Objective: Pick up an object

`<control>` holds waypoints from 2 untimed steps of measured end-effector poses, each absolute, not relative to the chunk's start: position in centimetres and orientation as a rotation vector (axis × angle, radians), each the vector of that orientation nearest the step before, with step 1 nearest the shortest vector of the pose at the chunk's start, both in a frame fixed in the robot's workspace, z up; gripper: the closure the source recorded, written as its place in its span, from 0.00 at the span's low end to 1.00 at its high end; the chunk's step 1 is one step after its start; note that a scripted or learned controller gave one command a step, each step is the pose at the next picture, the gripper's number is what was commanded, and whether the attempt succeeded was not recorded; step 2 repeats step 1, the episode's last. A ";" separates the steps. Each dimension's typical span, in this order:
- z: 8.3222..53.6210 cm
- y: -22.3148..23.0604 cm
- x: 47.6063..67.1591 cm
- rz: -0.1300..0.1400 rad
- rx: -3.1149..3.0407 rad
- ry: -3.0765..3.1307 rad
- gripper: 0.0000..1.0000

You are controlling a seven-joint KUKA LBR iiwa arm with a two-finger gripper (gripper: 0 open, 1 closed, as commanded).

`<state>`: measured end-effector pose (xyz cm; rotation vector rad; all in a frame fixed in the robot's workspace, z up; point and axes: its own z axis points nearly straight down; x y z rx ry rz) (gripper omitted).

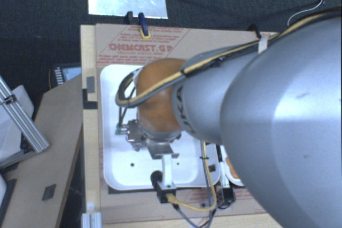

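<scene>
The grey arm (278, 115) reaches in from the right and covers much of the bench, with its orange band (155, 96) standing directly over the left white bin (113, 171). The gripper (155, 146) hangs below the wrist and points down into this bin. This fits a straight descent from above, the simple way to take something lying flat on a shallow floor. Because the camera looks down on the back of the wrist, it cannot be told whether the gripper is open, closed, or holding anything. The bare part of the left bin shows two small dark marks, but these are probably holes and not an object. If there is an object in this bin, it is under the wrist. The one likely candidate in view is a small orange-and-white piece (233, 169) just past the arm's lower edge, perhaps lying in the right bin, though so little of it shows that this is uncertain. A yellow cable (187, 204) loops loosely under the wrist, probably left slack so the wrist can turn. The bins rest on a brown printed sheet (139, 46), clipped at the far edge by a blue clamp (143, 21), apparently so that it does not slide.
</scene>
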<state>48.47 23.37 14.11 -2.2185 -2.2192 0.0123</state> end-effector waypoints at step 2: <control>22.9 23.4 54.7 -0.018 -2.227 -2.224 1.00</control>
